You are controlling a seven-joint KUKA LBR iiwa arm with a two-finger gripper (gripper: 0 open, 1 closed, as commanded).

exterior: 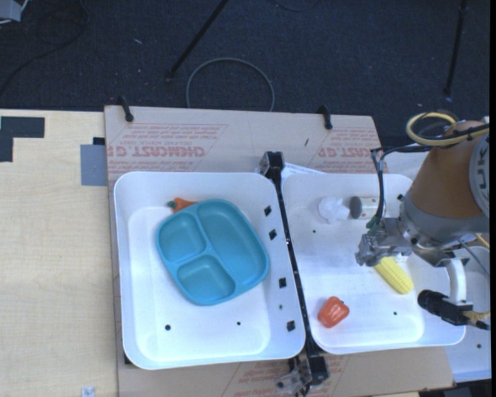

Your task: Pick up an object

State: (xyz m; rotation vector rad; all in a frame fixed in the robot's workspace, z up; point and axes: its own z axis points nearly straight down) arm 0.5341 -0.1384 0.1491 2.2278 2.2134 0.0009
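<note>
- An orange thing (182, 203) peeks from behind the blue tray (212, 251) in the left bin (140, 321); most of it is hidden.
- The end effector (379, 251) sits low in the right bin (372, 337), right at the upper end of the corn (394, 275); whether it grips cannot be told.
- Right bin: one corn, one red pepper (333, 312), one whitish object (334, 210), hard to make out.
- Two bins on the counter (41, 263).
</note>
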